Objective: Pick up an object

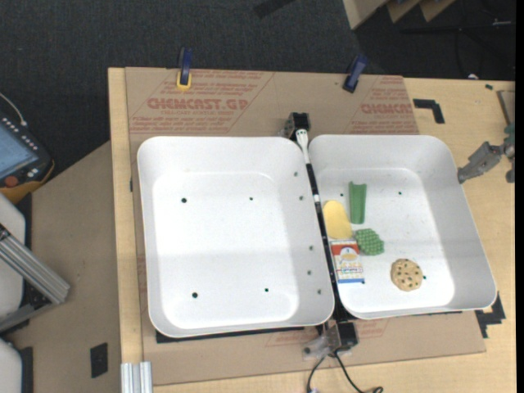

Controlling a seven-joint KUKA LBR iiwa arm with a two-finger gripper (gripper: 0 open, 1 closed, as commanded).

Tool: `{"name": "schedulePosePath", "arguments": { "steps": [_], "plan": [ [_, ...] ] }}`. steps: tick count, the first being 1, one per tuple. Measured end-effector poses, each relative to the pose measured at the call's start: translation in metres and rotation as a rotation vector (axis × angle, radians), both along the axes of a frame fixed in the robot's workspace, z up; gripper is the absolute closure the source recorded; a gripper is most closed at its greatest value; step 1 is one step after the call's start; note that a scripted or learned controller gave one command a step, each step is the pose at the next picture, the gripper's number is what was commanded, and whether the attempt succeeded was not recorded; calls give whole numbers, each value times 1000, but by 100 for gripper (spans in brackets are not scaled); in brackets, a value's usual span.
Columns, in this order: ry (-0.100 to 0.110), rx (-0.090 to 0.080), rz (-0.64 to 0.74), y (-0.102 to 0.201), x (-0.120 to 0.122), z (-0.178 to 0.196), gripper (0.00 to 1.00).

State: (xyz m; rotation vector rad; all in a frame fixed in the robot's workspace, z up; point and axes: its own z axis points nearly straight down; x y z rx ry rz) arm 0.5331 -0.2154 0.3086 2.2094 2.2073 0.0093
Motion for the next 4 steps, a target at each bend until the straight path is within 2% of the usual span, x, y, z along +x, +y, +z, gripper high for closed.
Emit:
{"name": "schedulePosePath", "arguments": {
  "steps": [1,2,3,4],
  "plan": [
    [22,11,4,-7,71,-142,0],
    [20,11,6,37,103,-204,0],
    [21,12,7,115,105,-225,0],
    [22,10,-1,117,64,-224,0]
  ]
}}
